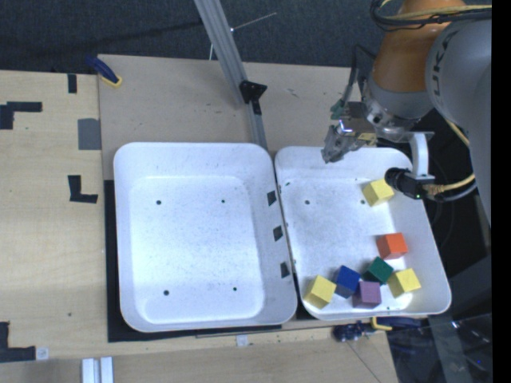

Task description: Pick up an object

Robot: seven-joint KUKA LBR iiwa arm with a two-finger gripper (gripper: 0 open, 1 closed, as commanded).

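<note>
A: Where are the blocks?
B: All in the right bin (315, 174): a yellow cube (377, 192) by its right wall; orange (391, 246), green (381, 270), blue (347, 279), purple (369, 293) and two more yellow ones clustered near the front.
A: And the hand (335, 152)?
B: It hangs over the bin's back rim, nothing visibly between its fingers; whether they are spread cannot be told. No legible writing.

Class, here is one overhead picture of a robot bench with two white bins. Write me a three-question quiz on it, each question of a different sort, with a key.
1. True or false: the blocks lie in the left bin.
2. Which block lies nearest the gripper? A orange block B upper yellow block C purple block
3. Fill in: the blue block lies between a yellow block and the ___ block.

Key: 1 false, they lie in the right bin. 2 B. 3 purple.
</note>
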